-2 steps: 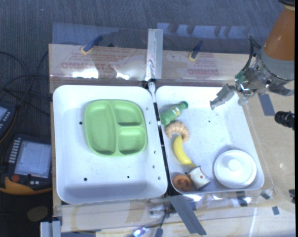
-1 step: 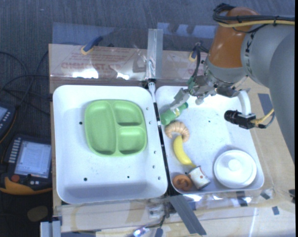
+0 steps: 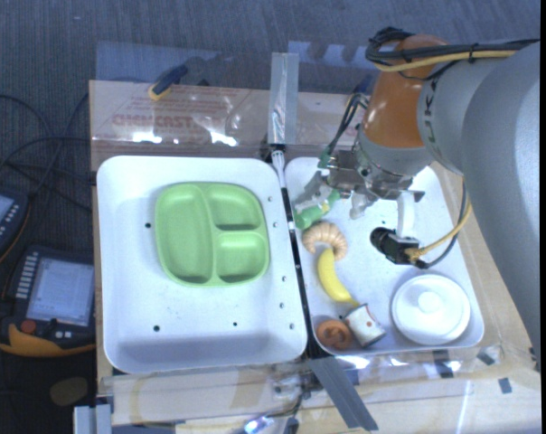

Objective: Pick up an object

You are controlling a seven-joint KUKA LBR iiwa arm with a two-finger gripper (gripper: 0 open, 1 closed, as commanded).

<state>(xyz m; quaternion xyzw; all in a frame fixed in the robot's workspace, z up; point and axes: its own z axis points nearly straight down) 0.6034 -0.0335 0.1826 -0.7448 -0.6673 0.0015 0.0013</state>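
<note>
Gripper [image 3: 334,191] low over the right bin [image 3: 454,242], above a green object [image 3: 309,212] at the bin's left wall.

Whether its fingers are apart or together cannot be told from this slant. The grey arm [image 3: 490,107], with its orange band, comes in from the right. Two white bins sit side by side on a bench over dark grey carpet, with cables and a handheld screen [image 3: 51,297] on the floor at left. The left bin [image 3: 128,333] holds a light green divided tray [image 3: 212,233]. In the right bin, just below the green object, lie a tan doughnut [image 3: 325,236] and a yellow banana [image 3: 332,277], touching; nearer the front an orange ball [image 3: 334,334], a small white cup [image 3: 365,324] and a round white bowl [image 3: 428,307].
</note>
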